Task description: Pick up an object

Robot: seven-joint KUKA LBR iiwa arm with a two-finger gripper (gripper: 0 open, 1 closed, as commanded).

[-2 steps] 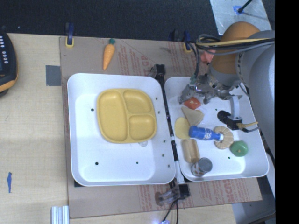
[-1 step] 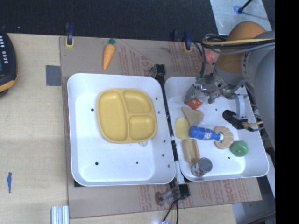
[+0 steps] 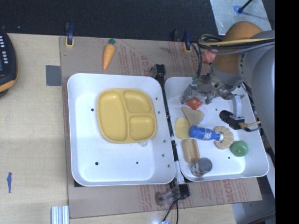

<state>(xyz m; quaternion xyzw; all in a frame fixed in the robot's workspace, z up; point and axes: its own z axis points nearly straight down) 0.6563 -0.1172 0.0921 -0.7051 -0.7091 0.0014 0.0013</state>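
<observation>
Now the claw (image 3: pixel 194 94) hangs over the far left part of the right bin (image 3: pixel 254 171), a small red piece (image 3: pixel 195 103) lies just under it, and I cannot tell if the claw is clenched or released.

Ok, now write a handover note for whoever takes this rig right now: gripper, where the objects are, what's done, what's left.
Gripper: low over the far left corner of the right bin, beside a small red piece; nothing visibly held, grip state unclear.
Right bin also holds a tan wedge, blue bottle, wooden cylinder, can and green ball.
Left bin: a yellow divided plate.
Toy carrot lies on the bench outside the bins.
Done: no object lifted.
Left: grasp one object and lift it.
</observation>
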